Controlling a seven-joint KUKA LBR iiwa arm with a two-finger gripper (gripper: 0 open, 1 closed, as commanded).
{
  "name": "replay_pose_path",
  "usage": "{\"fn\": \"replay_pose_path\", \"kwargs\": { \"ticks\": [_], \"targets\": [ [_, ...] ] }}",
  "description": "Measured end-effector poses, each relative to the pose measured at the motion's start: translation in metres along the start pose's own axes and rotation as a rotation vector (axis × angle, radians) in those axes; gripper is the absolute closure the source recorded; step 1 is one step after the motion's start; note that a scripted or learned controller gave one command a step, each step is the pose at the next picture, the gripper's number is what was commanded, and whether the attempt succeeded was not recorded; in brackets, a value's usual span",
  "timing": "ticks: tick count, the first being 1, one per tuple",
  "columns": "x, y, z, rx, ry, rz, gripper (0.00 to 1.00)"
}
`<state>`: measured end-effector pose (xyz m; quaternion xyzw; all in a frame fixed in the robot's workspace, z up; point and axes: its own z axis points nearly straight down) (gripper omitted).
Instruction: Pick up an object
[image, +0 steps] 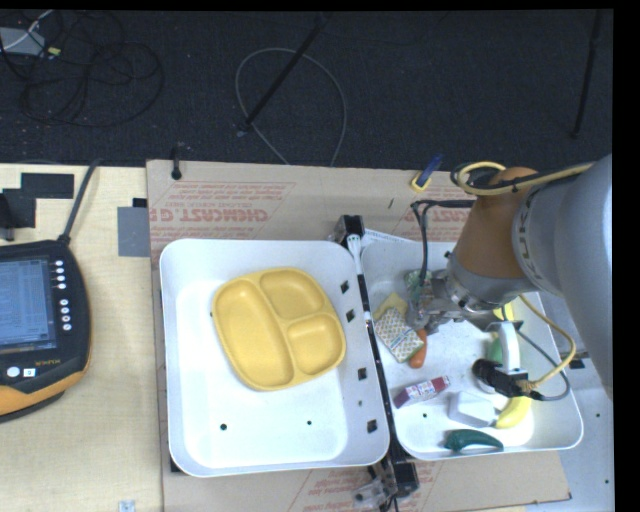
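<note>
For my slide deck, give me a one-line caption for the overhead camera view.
KUKA arm's end effector low over the cluttered right bin; a yellow divided plate lies in the left bin.

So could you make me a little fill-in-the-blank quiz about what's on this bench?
1. The yellow divided plate lies in the ____ bin.
2. That plate has ____ compartments.
3. The arm's tool hangs over the ____ bin.
4. The banana in the right bin is ____ in colour.

Missing words: left; three; right; yellow.
</note>
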<state>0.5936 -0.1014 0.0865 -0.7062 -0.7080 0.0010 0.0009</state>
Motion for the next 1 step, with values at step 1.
{"fn": "replay_pose_path", "kwargs": {
  "ticks": [1],
  "targets": [
    [0.0642,-0.0204,-0.1044,-0.002,0.003,-0.001,1.0]
  ]
}}
